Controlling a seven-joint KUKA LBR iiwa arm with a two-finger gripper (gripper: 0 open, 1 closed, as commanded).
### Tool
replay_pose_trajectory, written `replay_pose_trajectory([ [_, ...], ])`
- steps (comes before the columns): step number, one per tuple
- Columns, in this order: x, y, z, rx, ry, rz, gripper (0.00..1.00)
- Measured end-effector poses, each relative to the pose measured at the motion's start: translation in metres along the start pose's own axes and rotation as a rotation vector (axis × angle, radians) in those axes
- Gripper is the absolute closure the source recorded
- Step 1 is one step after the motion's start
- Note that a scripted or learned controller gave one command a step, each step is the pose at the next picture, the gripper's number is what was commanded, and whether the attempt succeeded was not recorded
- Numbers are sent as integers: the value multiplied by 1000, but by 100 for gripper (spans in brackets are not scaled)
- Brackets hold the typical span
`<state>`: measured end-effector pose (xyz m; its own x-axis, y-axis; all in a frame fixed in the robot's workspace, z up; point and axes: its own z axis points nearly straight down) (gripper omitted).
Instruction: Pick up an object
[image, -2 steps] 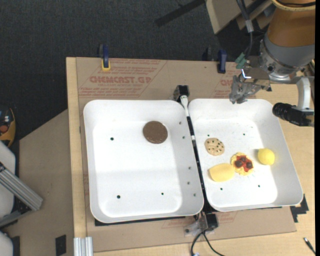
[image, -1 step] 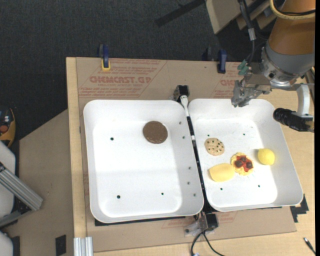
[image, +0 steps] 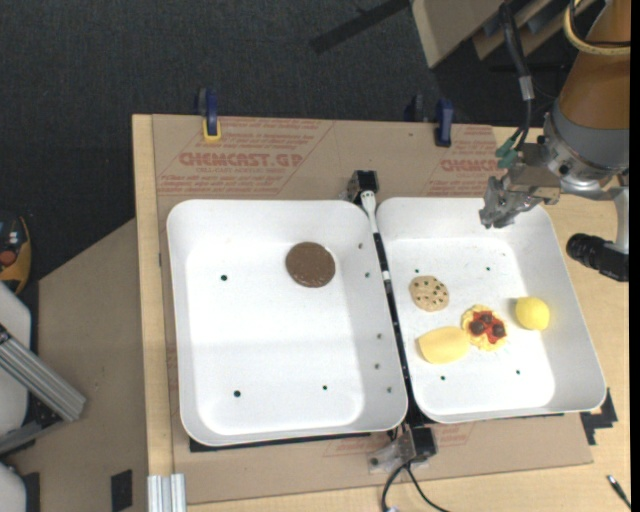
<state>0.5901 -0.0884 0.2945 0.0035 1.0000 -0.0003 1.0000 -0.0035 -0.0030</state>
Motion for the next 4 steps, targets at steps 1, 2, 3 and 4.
replay_pose_trajectory([
  [1,113,13,22,0,4,-15,100],
  [2,56,23,15,-6,-2,0,100],
  [3,3,21,33,-1,0,0,100],
  [4,1,48,33,-7,-1,-5,100],
])
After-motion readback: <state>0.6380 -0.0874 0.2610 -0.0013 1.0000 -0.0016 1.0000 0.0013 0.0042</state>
